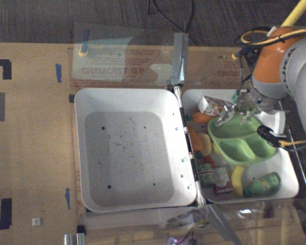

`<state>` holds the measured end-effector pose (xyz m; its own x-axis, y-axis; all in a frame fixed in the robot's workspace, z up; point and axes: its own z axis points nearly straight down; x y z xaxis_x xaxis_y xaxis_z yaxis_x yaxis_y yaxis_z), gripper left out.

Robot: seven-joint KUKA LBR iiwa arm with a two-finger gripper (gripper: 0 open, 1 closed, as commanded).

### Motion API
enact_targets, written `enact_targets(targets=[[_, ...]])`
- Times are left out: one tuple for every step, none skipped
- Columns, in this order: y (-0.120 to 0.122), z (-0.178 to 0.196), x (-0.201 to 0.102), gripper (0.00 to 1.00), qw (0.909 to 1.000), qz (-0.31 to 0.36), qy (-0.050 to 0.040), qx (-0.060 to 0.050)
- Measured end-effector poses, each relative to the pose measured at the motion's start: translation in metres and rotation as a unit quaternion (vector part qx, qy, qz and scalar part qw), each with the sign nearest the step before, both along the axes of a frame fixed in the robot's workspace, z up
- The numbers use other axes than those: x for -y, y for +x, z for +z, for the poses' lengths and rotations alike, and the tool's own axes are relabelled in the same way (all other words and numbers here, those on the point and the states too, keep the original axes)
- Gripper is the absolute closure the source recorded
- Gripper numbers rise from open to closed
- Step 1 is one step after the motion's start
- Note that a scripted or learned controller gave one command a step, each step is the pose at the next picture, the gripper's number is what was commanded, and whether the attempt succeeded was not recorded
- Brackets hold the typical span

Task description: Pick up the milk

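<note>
Your gripper (pixel 235 117) is hanging low over the far part of the right bin (pixel 290 173), at the far rim of the green tray. Its two fingers (pixel 222 120) are standing spread apart, and you are seeing nothing clamped between them. The grey arm with its orange band is reaching in from the view's right edge.

You are looking at the left bin (pixel 130 147) as the biggest thing on the bench; its white floor is showing only small dark specks. The right bin is sitting just beside it, their rims meeting along the middle, and it is crowded.

The green tray (pixel 242 144), split into compartments, is lying tilted across the middle of that bin and is resting on other items.

The milk (pixel 210 105), a small white carton with a dark print, is lying tipped over in the far-left corner of the right bin, just beside the gripper on the view's left; whether the two are touching is not clear.

A green bottle (pixel 262 184) is lying on its side in the near-right corner. A red-and-white pack (pixel 219 180) is sitting against the near wall, with a banana (pixel 237 180) between it and the bottle. An orange piece (pixel 200 119) is peeking out just below the milk.
</note>
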<state>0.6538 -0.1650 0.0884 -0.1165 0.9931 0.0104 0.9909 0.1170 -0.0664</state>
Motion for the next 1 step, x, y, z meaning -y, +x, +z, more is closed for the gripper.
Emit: enact_targets(targets=[[-0.0015, 0.0050, -0.0261, 0.00, 0.9997, 0.021, -0.0089, 0.007]])
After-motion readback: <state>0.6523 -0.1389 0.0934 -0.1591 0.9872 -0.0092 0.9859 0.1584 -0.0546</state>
